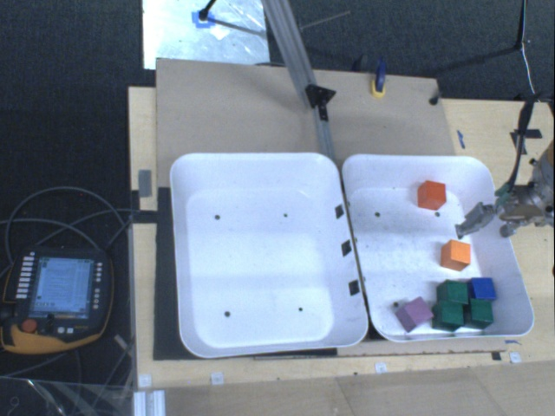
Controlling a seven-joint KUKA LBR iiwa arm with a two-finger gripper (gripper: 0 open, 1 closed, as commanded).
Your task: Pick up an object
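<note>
— Where does your tool (475,219) sit?
— At the right bin's (381,176) right edge, above the orange cube (455,254); whether it is open, you cannot tell, and nothing shows held.
— Which step is this?
— Likely the approach. Next you would need to centre over that cube, clear of the green blocks (453,304) by the near-right corner, then descend.

Floor: I see dark carpet (69,76) around the bench.
Bench: pale wood top (143,232) with a brown board (243,102) at its far edge.
Left of bench: teach pendant (59,300), cabled.
Far floor: a bright shiny sheet (182,24).
</note>
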